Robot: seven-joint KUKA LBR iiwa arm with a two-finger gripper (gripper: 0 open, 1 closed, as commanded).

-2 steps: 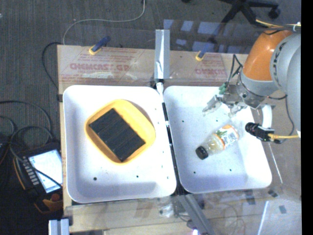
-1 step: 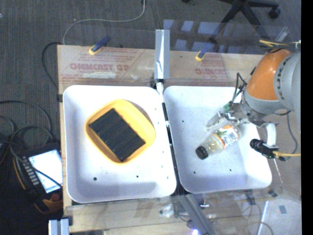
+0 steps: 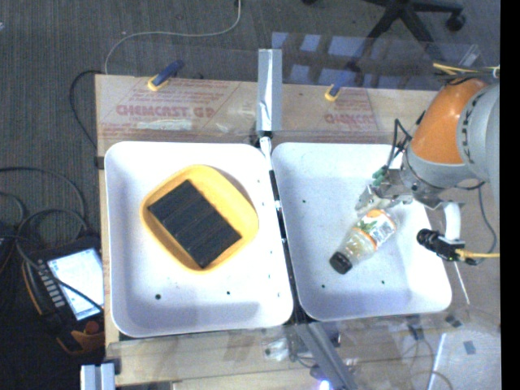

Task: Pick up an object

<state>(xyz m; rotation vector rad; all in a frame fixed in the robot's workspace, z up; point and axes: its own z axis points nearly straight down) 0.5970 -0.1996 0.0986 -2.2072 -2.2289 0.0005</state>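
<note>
A small clear bottle (image 3: 365, 239) with a black cap and an orange-green label lies on its side in the right bin (image 3: 325, 291), cap pointing toward the bin's front left. My gripper (image 3: 383, 190) hangs over the bottle's base end, at the upper right of the bottle, under the grey wrist and orange band (image 3: 445, 124). Whether it touches the bottle I cannot tell. In the left bin (image 3: 130, 299) sits a yellow dish (image 3: 159, 199) with a black ribbed pad (image 3: 195, 223) lying in it.
A metal divider post (image 3: 266, 96) stands at the back between the bins. A black cable plug (image 3: 432, 240) hangs off the arm over the right bin's right side. Cables and a tablet (image 3: 73, 279) lie on the floor to the left.
</note>
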